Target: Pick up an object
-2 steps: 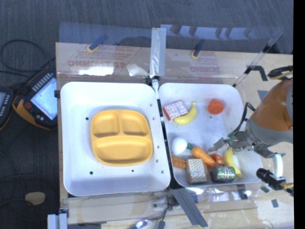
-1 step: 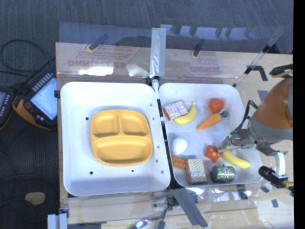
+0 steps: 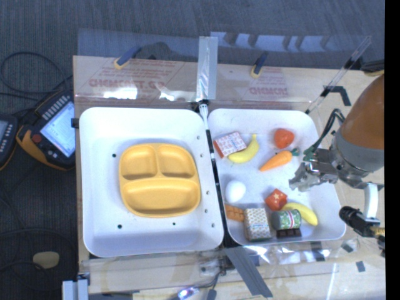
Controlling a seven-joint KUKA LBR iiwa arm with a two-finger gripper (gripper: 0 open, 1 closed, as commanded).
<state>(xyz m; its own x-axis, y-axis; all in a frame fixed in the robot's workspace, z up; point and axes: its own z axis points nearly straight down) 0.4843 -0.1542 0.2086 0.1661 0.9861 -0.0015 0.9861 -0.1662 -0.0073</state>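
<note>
The carrot [image 3: 276,161] lies in the right bin [image 3: 325,227], toward its far right corner, just below the tomato [image 3: 284,137]. It looks like light, stiff, smooth plastic that could slip, so I'd pinch across its thick orange middle. The claw [image 3: 304,175] hovers just beside its leafy end, toward the bin's right wall, nothing between its fingers; whether they're spread or pressed together I cannot tell.

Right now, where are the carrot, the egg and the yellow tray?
carrot [image 3: 276,161], camera view, mid-body.
egg [image 3: 235,191], camera view, centre of shell.
yellow tray [image 3: 159,195], camera view, front compartment floor.
</note>
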